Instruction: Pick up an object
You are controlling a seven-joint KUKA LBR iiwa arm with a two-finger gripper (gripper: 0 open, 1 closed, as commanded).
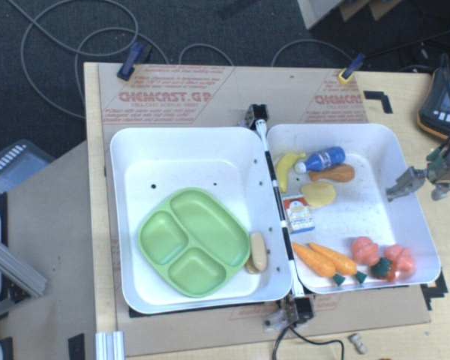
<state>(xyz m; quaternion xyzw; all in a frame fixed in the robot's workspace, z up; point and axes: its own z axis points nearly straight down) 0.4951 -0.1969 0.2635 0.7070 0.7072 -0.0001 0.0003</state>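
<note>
The tabletop [210, 88] carries two white bins, and the right bin [382, 137] holds the goods. The claw [414, 182] hovers at that bin's far right edge; open or closed, I cannot tell. Nearest the claw, just below it, sit the pink strawberries [379, 253]. Further left lie the carrots [326, 259], yellow potato [319, 194] and blue bottle [324, 158]. Best bet: drop straight over one piece, clear of its neighbours.

Two bins side by side on table [210, 96]: left bin [135, 156] w/ divided plate [193, 241], bread roll [258, 251] at its right; right bin [375, 145] w/ banana [286, 168], bottle [324, 158], carrots [326, 259], carton [298, 215]; claw [420, 180] at right edge.
</note>
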